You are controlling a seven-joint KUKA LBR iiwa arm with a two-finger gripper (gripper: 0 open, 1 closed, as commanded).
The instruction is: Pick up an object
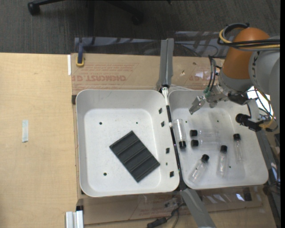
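A dark grey carpeted floor [133,26] is seen along the top, with the black wheeled base of an office chair [49,5] on it at upper left. The left side is taken up by a light tan wooden bench top [35,133], on which a small pale grey strip [25,131] is laid flat. A brown cardboard sheet with reversed red lettering [116,73] is spread behind the bins. A grey metal upright bar [167,62] is set along the middle. Lighting is even, and no strong shadows are cast.
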